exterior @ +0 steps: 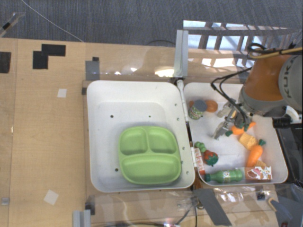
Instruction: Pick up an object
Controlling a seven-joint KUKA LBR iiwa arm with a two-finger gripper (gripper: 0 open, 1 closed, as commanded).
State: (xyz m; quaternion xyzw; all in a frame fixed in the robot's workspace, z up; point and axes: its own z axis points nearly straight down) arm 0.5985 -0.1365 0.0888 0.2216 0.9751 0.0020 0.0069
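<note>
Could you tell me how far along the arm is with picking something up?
Nothing looks picked yet. The gripper is down inside the right bin, among the toys, near a small orange piece, with nothing visibly between its fingers. The bottle, carrot and can lie in that bin. Grasping and lifting are left. The green tray sits in the left bin.
</note>
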